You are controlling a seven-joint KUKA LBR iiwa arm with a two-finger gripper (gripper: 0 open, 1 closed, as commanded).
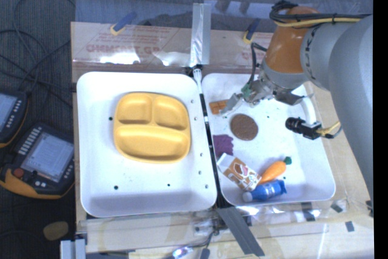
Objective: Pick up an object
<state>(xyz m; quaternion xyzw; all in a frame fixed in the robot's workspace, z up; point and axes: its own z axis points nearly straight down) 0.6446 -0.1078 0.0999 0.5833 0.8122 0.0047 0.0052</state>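
Grey arm with orange band, upper right of frame; gripper (237, 101) low over the right bin (315, 161), beside a small orange block (217, 107). Whether it is apart or together cannot be told.

Candidates, all lying free: brown disc (244, 127), purple piece (223, 144), carton (240, 171), carrot (274, 170), blue bottle (265, 191).

Left bin (97, 191): yellow tray (151, 126).

Judged status: nothing lifted; grasp and raise remain.

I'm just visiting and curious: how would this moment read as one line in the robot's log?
task: pick up an object | gripper: low in right bin, near brown disc | grasp: none visible | left bin: yellow tray
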